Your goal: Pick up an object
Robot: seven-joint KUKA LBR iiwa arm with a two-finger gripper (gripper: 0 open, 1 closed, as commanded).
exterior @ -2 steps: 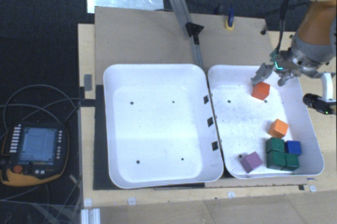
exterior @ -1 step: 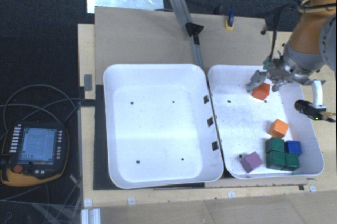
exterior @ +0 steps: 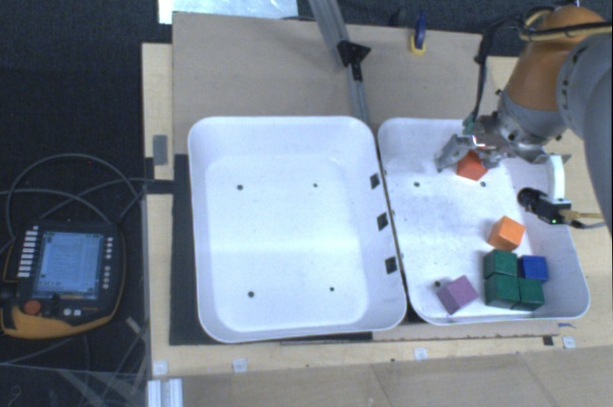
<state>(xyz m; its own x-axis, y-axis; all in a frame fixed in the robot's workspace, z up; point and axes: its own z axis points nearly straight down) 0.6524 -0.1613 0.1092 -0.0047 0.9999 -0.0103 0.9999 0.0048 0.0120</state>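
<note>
White plastic forms the two shallow bins, and in the near right corner of the right bin (exterior: 412, 204) a purple block (exterior: 458, 293), two dark green cubes (exterior: 501, 278) and a blue cube (exterior: 533, 268) are clustered, with an orange cube (exterior: 507, 232) just beyond them. Farther back in that bin, a red-orange cube (exterior: 470, 168) is seen directly under the two-finger gripper (exterior: 474, 152) of the grey arm, whose jaws appear spread; whether the cube is gripped cannot be told.

An orange-red block (exterior: 470, 168) sits tilted near the right bin's (exterior: 421, 233) far edge, directly beneath the gripper (exterior: 468, 149), well apart from other blocks.
</note>
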